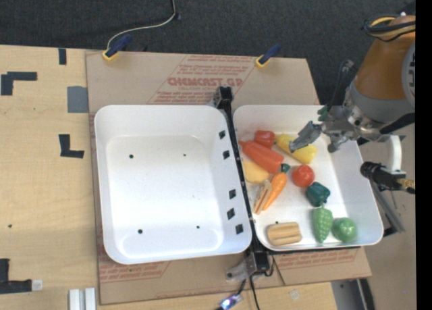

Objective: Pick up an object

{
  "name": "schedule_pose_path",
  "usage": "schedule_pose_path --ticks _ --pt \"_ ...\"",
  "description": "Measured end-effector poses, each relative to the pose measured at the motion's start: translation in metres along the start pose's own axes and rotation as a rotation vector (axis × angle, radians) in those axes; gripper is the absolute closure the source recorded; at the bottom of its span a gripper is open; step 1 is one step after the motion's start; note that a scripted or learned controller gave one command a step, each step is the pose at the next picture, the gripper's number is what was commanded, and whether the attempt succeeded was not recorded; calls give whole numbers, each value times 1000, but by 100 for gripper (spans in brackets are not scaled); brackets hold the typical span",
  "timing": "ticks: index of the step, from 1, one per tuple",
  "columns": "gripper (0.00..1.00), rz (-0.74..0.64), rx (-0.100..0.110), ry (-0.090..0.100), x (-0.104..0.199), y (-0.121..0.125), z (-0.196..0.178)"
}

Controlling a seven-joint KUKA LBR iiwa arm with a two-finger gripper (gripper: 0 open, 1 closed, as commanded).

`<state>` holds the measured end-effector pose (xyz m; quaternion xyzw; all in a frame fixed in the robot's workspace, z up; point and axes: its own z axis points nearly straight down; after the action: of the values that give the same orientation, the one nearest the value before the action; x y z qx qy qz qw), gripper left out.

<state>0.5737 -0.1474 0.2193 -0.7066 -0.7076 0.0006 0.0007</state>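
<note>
Gripper (pixel 317 133) is hovering over the right bin (pixel 364 197), far side, jaws looking apart and empty. It's sitting just above the yellow piece (pixel 299 150), likely lining up for it. Other toy food is lying nearer: tomato (pixel 303 175), carrot (pixel 271 191).

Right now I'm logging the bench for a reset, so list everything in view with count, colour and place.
left bin: 1, white, left half of bench
right bin: 1, white, holds the toy food
carrot: 1, orange, middle of right bin
tomato: 1, red, right of carrot
bread roll: 1, tan, near edge of right bin
long red piece: 1, red, by the divider
yellow piece: 1, yellow, under the jaws
green pieces: 3, near right corner
clamps: 2, blue-yellow, far cardboard edge
gripper: 1, grey, over right bin
</note>
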Motion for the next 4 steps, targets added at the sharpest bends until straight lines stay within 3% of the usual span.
schedule_pose_path --ticks 1,2,3,4 --pt "0 -2 -5 -2 45 27 140" --pt "0 4 0 0 23 -64 134" --pt "100 2 -3 -3 24 -61 124" --pt "100 -9 -9 2 100 -51 30"
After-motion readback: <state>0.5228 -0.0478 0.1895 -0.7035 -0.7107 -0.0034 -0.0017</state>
